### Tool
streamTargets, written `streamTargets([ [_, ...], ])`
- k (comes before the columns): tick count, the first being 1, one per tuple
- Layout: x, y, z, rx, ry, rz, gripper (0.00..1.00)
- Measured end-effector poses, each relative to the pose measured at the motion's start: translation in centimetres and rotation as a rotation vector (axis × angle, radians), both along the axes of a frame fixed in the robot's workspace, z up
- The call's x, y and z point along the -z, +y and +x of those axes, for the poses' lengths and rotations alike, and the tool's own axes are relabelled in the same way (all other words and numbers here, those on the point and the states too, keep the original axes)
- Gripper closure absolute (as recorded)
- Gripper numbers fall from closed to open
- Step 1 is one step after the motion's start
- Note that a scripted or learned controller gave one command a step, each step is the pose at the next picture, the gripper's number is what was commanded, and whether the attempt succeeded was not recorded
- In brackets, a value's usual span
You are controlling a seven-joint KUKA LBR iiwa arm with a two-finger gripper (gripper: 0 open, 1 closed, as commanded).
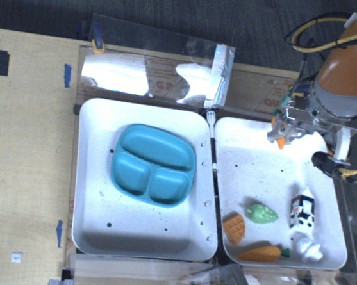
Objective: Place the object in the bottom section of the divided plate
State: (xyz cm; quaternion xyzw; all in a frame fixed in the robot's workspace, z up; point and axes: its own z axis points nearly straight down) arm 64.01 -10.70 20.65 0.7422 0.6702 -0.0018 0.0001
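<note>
Logging what I am seeing from the overhead camera, item by item.

Grey arm with orange band: reaching in from the right, hanging over the far right corner of the right bin.

End effector: sitting above the far edge of the right bin. A small orange piece is showing at its tip; I cannot tell how far its fingers are parted or whether they are gripping anything.

Left shallow white bin: holding the blue divided plastic plate, which is lying flat near the bin's middle, one long section on its far side and two smaller sections on its near side.

Right shallow white bin: carrying four loose things along its near side. A green leafy toy vegetable is lying near the middle. A tan waffle-patterned toy is resting just left of it, near the bin's left wall. An orange toy carrot with a green top is lying against the near wall. A black-and-white toy cow is standing by the right wall, with a pale crumpled piece just beside it.

Wooden surface: bearing both bins side by side.
</note>
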Motion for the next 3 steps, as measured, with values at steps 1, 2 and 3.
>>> streamTargets([
  [1,2.4,9.3,-0.7,0.191,0.004,0.004,1.00],
  [2,2.3,17.2,-2.0,-0.001,0.002,0.003,1.00],
  [3,2.3,17.1,-2.0,0.000,0.002,0.003,0.00],
])
